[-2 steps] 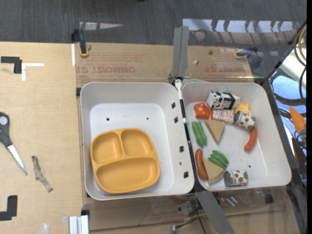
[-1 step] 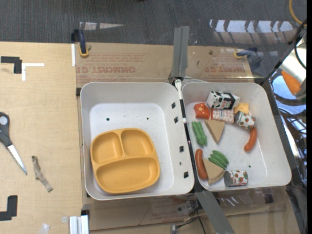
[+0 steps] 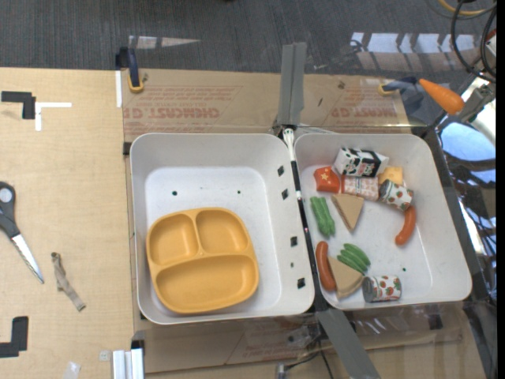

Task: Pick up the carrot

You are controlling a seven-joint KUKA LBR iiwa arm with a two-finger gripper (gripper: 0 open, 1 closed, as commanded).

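Observation:
The carrot (image 3: 440,95) is orange with a greenish tip pointing left. It hangs tilted above the far right corner of the right bin (image 3: 450,235). Its thick right end sits between the pale fingers of my gripper (image 3: 465,103), which reaches in from the right edge and is shut on it. Most of the arm is cut off by the frame.
The right bin holds a milk carton (image 3: 359,163), a red piece (image 3: 327,180), wedges of bread (image 3: 348,210), green beans (image 3: 322,215), two sausages (image 3: 405,226), a small can (image 3: 383,288). A yellow divided plate (image 3: 203,259) lies in the left bin (image 3: 205,152). Scissors (image 3: 16,231) rest on the bench at left.

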